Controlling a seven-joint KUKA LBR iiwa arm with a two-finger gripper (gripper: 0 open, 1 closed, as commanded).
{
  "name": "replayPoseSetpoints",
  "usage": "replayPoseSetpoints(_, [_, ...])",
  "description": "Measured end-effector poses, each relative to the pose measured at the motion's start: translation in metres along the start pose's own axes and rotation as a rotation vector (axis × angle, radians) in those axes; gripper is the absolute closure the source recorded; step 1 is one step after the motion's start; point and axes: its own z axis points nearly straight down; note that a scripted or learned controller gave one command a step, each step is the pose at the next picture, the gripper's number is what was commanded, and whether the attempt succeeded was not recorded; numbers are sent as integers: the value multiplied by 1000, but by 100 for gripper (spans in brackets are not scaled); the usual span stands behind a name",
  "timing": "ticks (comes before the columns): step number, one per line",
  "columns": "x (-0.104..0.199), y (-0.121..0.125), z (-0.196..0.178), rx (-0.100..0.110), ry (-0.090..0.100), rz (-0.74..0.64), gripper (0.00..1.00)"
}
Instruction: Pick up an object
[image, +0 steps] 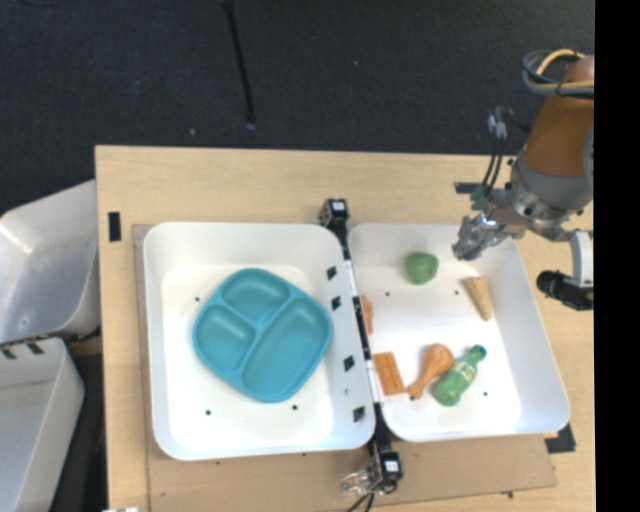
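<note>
The gripper is above the far right part of the right bin, close to the bin's back rim, and the grey arm with the orange band goes up from it toward the right edge of the view. The fingers are small and dark from this angle, so I cannot tell how far they are open, and nothing is visible between them. Just to the left of the gripper and a little nearer to the camera lies a green round object on the bin floor; it is near the gripper but apart from it. Directly in front of the gripper, toward the camera, lies a tan cone-shaped piece, tilted, also not touching it. Farther in front, near the front of the same bin, a green bottle lies on its side, and an orange carrot-like piece lies just beside it on its left, seemingly touching it. More to the left, an orange flat block rests by the divider between the bins, and a thin orange piece lies against the same divider, farther back. Well to the left of the gripper, in the left bin, a blue compartment tray lies flat.
</note>
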Motion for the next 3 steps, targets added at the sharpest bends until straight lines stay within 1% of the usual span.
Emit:
replayPoseSetpoints(1, [52,-9,7,3,0,-2,100])
replayPoseSetpoints(2, [108,-25,3,3,1,-4,100])
replayPoseSetpoints(3, [165,-33,-11,2,2,-5,100])
